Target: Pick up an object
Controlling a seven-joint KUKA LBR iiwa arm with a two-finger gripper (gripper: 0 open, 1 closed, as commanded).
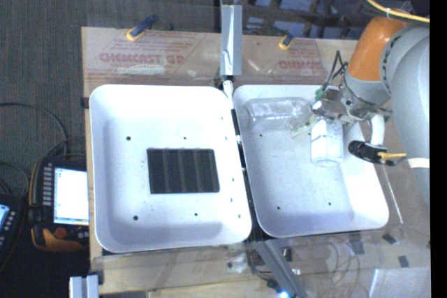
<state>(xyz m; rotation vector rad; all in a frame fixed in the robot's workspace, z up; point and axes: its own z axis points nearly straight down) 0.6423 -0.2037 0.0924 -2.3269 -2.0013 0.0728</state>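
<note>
A flat black ribbed rectangle [183,170] lies in the middle of the left white bin [112,115]. A crumpled clear plastic packet [277,111] rests against the far wall of the right white bin [293,213]. My gripper [325,145] hangs over the far right part of the right bin, just right of the packet and close to its edge. Whether it touches the packet I cannot tell.
A metal post [230,42] stands behind the gap between the two bins. Two clamps [141,26] [286,41] hold the board behind them. A handheld controller [61,195] lies off the bench at the left.
</note>
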